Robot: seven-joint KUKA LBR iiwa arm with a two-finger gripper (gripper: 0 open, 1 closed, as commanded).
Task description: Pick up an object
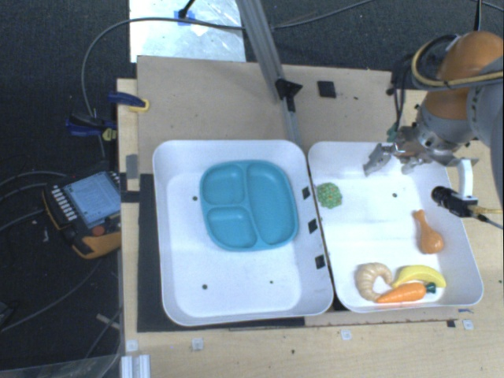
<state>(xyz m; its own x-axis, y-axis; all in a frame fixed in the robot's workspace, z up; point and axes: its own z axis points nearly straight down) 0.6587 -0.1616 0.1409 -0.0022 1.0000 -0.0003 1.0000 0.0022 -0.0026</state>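
The right bin (370,227) holds a green broccoli piece (328,195) near its left wall and an orange-brown drumstick (428,233) at its right. A pale croissant (372,278), a yellow banana (420,275) and an orange carrot (403,293) lie together at its front. My gripper (391,162) hangs over the bin's back edge, up and to the right of the broccoli. It is open, its fingers spread apart with nothing between them.
The left bin (177,266) carries a blue divided plate (248,205). A grey pole (264,42) slants across the bench behind the bins. A black part (453,201) sticks in over the right bin's right rim.
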